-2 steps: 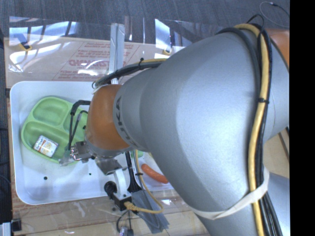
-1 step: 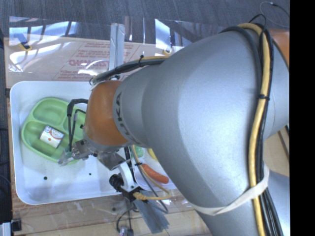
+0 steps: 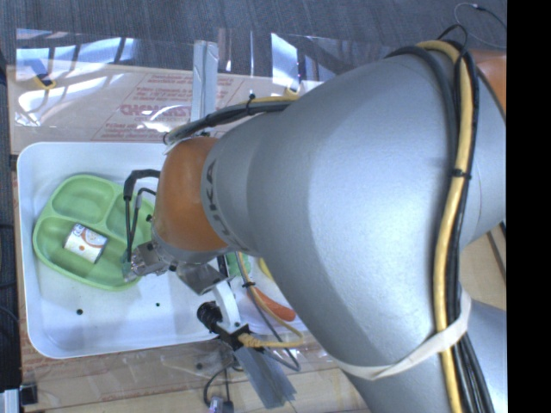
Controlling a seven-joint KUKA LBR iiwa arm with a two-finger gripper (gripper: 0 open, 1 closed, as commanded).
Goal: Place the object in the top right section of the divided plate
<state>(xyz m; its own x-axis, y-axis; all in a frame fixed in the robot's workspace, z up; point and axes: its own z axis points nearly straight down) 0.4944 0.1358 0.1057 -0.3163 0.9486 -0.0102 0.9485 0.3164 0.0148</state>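
Single fixed view, mounted above the worktop [image 3: 103, 110], angled down at a slant. Set close: arm [image 3: 362, 213], entering from the right, bulks over much of the frame. Left white bin [image 3: 52, 334] in clear sight, green divided plate [image 3: 65, 200] inside it

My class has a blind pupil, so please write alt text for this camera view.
A large grey robot arm with an orange band reaches from the right over a green divided plastic plate lying in a shallow white bin. A small white cylindrical container with an orange label rests in the plate's lower compartment.
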